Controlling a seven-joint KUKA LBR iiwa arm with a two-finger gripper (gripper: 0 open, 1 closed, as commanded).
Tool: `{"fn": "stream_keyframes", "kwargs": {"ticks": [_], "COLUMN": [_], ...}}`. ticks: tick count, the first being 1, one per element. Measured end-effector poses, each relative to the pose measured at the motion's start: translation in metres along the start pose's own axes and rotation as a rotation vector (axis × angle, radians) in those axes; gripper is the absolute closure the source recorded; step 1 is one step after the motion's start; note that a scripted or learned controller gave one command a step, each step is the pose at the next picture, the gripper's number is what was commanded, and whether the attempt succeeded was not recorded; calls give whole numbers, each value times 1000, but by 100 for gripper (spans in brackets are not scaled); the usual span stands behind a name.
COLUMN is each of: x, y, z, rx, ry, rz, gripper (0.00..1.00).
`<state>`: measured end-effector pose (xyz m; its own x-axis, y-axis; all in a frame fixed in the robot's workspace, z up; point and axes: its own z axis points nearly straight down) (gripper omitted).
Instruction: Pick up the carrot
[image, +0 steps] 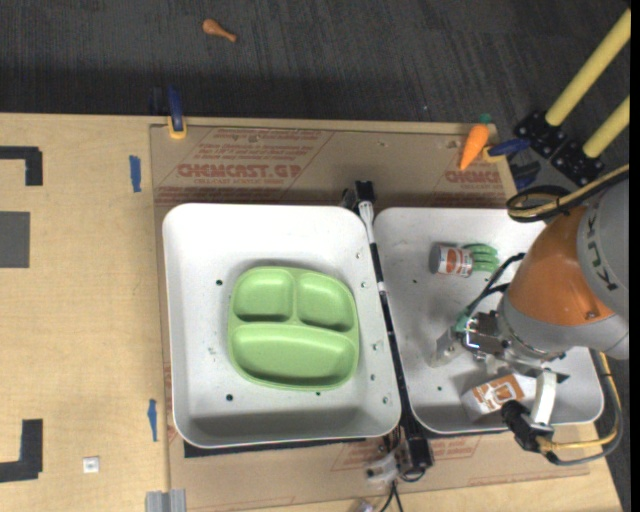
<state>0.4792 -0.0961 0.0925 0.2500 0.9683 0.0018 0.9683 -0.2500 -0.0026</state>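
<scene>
I can't tell my gripper's state; I'd lift clear, then approach the carrot from above.

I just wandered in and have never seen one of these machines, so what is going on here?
A grey and orange robot arm is reaching into the right bin, low over a small orange and white packet. It is meant to pick up the carrot, which lies outside the bins on the cardboard behind the right one. A small can also sits in that bin, and a green divided plate sits in the left bin.
</scene>
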Motion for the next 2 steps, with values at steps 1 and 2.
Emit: {"fn": "stream_keyframes", "kwargs": {"ticks": [1,2], "x": [-40,-59], "y": [15,21], "z": [2,2], "rx": [-11,-18], "ry": [5,-4], "rz": [-334,-735], "gripper": [0,0]}}
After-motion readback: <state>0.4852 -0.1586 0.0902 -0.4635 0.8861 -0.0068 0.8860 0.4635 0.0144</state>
